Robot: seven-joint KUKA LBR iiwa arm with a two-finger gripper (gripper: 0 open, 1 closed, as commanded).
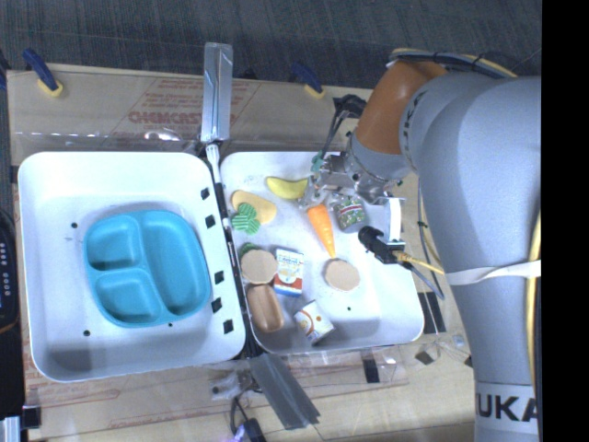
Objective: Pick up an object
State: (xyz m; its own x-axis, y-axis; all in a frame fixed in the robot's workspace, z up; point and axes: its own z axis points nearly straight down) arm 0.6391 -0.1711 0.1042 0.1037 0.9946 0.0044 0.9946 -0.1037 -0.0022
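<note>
One carrot [321,229] lies just below our gripper [333,188], its long axis pointing away toward the bin's [405,311] near edge; jaw state we cannot tell.

I can read two things here. On the grey arm [479,201], low at the right near edge of my view, white capitals spell "UKA" [504,407], with whatever comes before those letters cut off by the arm's curve. On the brown cardboard sheet [120,99] behind the left bin, faded red print runs along its far side; one word looks like "CHEMCAS" [166,116], and the smaller lines above it are too blurred for me to make out. The small carton [289,272] and the cup [315,321] in the right bin carry printed labels, but I cannot read them.
</note>
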